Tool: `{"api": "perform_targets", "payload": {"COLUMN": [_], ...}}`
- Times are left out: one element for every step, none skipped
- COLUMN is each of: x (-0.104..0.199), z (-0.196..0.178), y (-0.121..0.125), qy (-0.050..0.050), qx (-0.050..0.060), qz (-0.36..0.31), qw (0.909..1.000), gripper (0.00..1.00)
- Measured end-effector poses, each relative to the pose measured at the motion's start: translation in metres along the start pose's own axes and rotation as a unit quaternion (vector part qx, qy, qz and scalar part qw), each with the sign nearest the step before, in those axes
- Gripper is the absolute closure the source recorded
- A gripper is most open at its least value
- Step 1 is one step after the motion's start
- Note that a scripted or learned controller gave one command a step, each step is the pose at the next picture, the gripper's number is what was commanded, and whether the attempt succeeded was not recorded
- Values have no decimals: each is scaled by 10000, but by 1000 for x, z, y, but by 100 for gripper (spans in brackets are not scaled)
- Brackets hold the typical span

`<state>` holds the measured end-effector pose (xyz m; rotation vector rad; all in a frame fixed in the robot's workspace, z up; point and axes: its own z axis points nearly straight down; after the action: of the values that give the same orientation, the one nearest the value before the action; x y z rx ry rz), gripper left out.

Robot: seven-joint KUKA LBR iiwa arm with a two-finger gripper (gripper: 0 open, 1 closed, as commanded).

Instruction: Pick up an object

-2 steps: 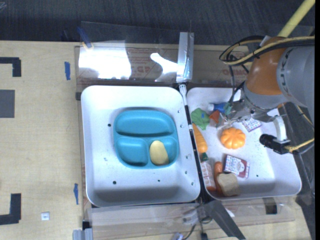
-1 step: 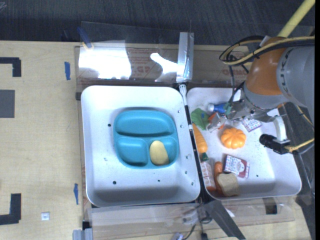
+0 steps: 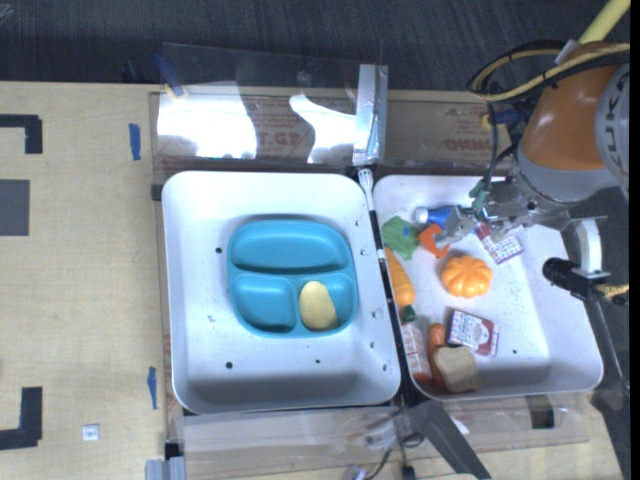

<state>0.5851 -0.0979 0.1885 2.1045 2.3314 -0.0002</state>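
Our hand (image 3: 462,224) hangs low over the far left part of the right bin (image 3: 560,368), among small toys; we cannot tell how it is set. The pumpkin (image 3: 467,275) lies just beside it, toward the bin's near side, so we judge a short move that way.

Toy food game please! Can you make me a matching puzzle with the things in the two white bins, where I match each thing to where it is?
Things:
1. yellow lemon
2. orange pumpkin
3. carrot
4. brown block

Places:
A. right bin, middle
B. near edge of the right bin
C. on the blue tray, left bin
D. along the right bin's left wall

Pairs: 1-C, 2-A, 3-D, 4-B
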Motion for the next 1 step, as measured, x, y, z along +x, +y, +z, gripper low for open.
{"api": "perform_targets", "payload": {"x": [-49], "z": [94], "y": [-4], "qy": [5], "qx": [8], "qz": [-64], "qw": [10000], "gripper": [0]}}
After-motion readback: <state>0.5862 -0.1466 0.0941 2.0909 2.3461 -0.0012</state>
